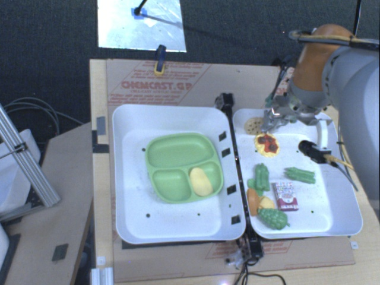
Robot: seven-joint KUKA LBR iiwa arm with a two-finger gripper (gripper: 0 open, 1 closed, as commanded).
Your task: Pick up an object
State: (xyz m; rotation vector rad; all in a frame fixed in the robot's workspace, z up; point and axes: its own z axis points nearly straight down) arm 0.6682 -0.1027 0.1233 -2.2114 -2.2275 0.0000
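Left bin (127,218) held a green divided plate (178,153), set about mid-bin. A yellow oval lump (202,181) lay in the plate's lower right compartment, long axis running near-to-far. In the right bin (347,218), an orange carrot-like piece (253,199) lay against the left wall, its lower end hidden under a green knobbly toy (273,218). A round speckled cookie (253,124) sat in the far left corner, flat, its right edge covered by the gripper. A green pod (262,176) lay mid-bin, long axis near-to-far, its near end touching the carrot-like piece. A yellow-and-red piece (267,145), taken here as the object nearest to being picked, lay flat on the bin floor just below the gripper (272,120) in the view. It was close to round, and its long axis appeared to run far-left to near-right, though blur made that uncertain. The gripper stood over the gap between the cookie and this piece, and no object was seen in it. Whether it was released or clenched could not be told, since the wrist body masked the tip. A red-and-white carton (285,196) lay flat beside the knobbly toy, print unreadable. A green bean-like toy (300,174) lay apart to the right, long axis across the bin. The grey arm (356,82) was cut off at the right.
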